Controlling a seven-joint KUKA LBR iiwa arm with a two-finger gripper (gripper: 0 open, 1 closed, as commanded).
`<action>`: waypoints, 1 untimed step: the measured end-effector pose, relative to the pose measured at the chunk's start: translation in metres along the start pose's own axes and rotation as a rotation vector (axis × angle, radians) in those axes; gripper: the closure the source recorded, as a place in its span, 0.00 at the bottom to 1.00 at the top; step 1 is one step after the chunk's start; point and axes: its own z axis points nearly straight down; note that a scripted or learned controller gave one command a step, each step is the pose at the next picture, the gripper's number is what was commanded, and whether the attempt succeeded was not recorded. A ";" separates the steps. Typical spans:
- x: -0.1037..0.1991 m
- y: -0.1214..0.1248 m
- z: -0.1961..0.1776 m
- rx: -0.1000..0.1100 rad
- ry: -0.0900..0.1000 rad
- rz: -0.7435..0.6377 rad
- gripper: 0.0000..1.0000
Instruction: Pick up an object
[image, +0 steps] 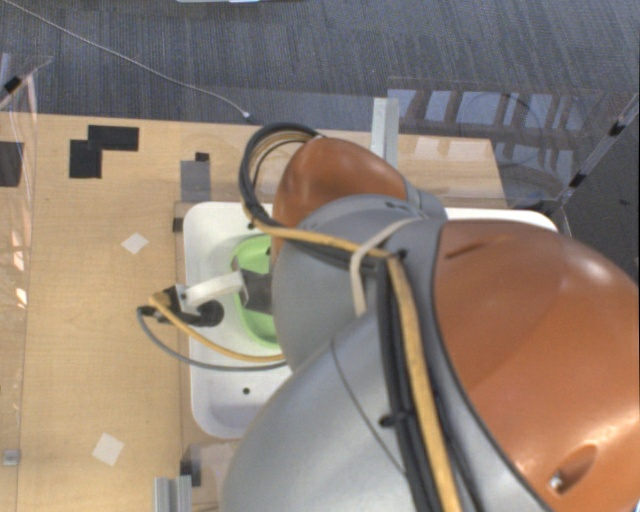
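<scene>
Green object (256, 262) is sitting down in the white bin (215, 400), and it's mostly getting covered by the arm (420, 380), so all I'm seeing is a bright green curved piece peeking out at the arm's left edge. Can't tell what it actually is. The hand itself is buried under the wrist from this angle, so I honestly cannot tell whether it's open, closed or gripping anything. Best guess for where the hand is sitting is right over that green thing, inside the bin.

Hanging off the wrist, just left of the green object, a white fitting (210, 291) is sticking out with a black connector (205, 313) below it, and yellow and black cables (190, 345) are looping down from there across the bin's left wall. More black cable (262, 150) is arcing over the orange band (335, 180) farther back.

Around all that, the surface (90, 350) is showing as pale wood-look board, spreading out to the left of the hand. It's carrying a couple of black L-shaped marks (100, 148) toward the far left corner, and two small pale square tags (135, 242) closer in. Small grey brackets (196, 178) are sitting at the bin's corners. Clear plastic panels (20, 200) are standing along the left edge and at the back right. Beyond the surface, dark grey carpet (300, 50) is covering the floor, with a thin light cord (150, 70) trailing across it.
</scene>
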 end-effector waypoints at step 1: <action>0.000 0.000 -0.086 -0.002 -0.001 -0.289 1.00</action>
